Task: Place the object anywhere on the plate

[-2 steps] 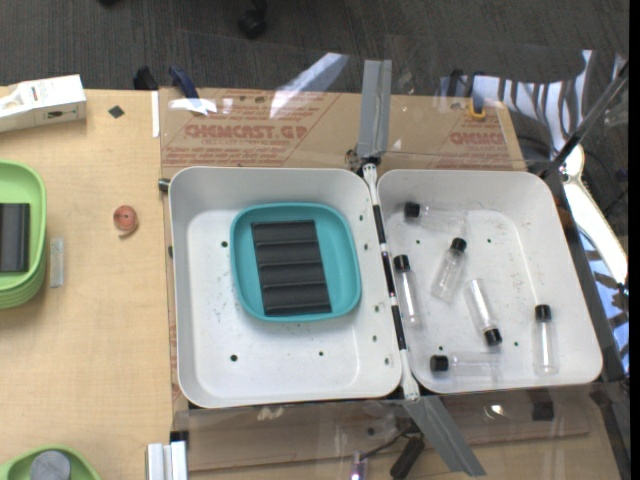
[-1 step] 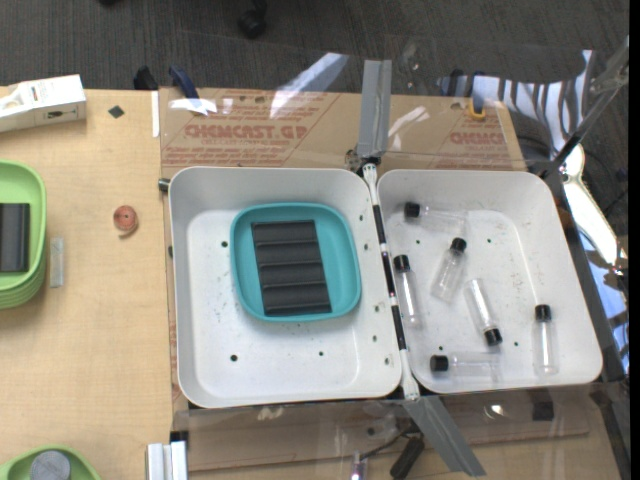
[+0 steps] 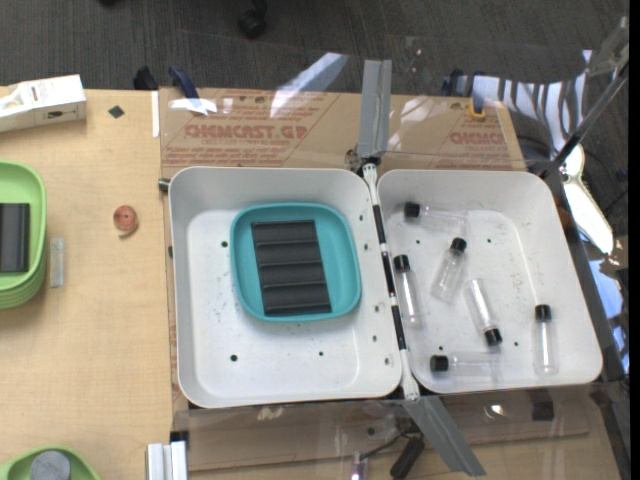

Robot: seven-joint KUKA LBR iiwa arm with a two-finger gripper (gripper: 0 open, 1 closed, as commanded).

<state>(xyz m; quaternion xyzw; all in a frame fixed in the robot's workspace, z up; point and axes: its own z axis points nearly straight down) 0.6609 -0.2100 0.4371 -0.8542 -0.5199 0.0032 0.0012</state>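
Vials lying loose in right bin, teal plate waiting in left bin.
Gripper state: can't tell. Advising pick of isolated vial nr centre, gripping across its width, then lowering flat onto plate's ribbed insert.

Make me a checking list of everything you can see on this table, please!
Surface: wooden bench bearing two white bins side by side, left bin and right bin; cardboard sheet behind them.
Job's things: teal plate in the left bin, with a dark ribbed block lying on it; six clear vials with black caps scattered in the right bin, for example one vial near the middle.
Clutter: green tray at the left edge, small pink disc, white box at top left.
Grippers: nothing seen.
Cables: nothing seen.
Surroundings: grey carpet, chair wheels at top.
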